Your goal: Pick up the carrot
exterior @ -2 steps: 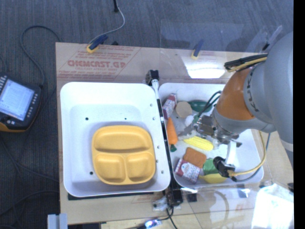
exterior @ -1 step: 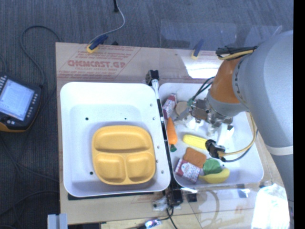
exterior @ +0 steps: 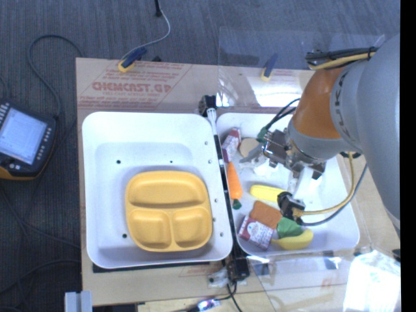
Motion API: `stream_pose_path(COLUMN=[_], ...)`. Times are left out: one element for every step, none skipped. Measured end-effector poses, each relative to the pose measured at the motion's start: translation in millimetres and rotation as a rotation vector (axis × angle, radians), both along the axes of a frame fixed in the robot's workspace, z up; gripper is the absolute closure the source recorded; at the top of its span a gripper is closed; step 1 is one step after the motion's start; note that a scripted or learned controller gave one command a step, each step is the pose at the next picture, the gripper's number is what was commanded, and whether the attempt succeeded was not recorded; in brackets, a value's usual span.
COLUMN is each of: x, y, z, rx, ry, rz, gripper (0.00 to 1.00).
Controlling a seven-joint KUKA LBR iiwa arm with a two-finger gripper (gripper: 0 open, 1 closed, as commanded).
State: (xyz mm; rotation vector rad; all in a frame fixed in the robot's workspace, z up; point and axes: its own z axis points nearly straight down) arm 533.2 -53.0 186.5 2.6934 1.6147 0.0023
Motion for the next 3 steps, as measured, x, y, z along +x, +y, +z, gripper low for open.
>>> stream_pose_path(x=[-43, -43, -49], y=[-42, -43, 73], z=[-96, -87, -2], rx=[0.003, -0.001, 0.004], ry=[-0.008, -0.009, 0.003], rz=[-0.094, -0.091, -0.015], gripper=[0.0, 1.0, 1.0])
